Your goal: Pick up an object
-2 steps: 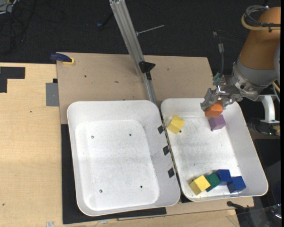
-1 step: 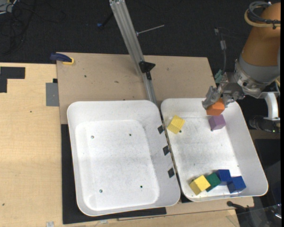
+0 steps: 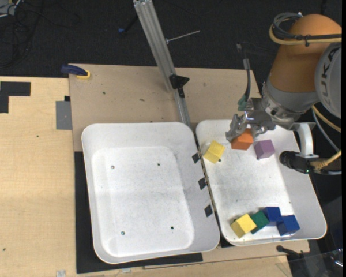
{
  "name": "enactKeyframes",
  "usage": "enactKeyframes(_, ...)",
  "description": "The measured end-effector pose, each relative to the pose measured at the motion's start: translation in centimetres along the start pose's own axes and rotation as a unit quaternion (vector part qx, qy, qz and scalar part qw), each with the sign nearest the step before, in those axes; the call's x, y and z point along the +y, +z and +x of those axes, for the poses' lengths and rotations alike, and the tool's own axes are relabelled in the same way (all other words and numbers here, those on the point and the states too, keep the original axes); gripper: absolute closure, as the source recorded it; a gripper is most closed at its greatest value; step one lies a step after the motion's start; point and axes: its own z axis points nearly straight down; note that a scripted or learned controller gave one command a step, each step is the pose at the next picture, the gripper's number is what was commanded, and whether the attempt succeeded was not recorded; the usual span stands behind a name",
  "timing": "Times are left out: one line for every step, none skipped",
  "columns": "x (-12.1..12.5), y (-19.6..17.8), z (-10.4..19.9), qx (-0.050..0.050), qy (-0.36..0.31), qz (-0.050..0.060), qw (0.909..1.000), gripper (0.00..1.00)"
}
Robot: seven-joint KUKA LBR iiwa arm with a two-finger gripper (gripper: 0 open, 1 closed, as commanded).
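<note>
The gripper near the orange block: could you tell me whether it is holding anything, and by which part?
It cannot be told: the gripper sits at the orange block.

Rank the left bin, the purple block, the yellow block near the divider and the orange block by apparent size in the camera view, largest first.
1. left bin, by far the largest.
2. purple block and yellow block: they look alike, so no ranking between them.
3. orange block: looks smallest, but the end effector covers part of it, so this is unsure.
</note>
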Motion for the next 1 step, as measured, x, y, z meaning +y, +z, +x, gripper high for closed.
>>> enactKeyframes(-1.07,0.80,5.45,0.000,-0.001,0.000,1.0000,1.00)
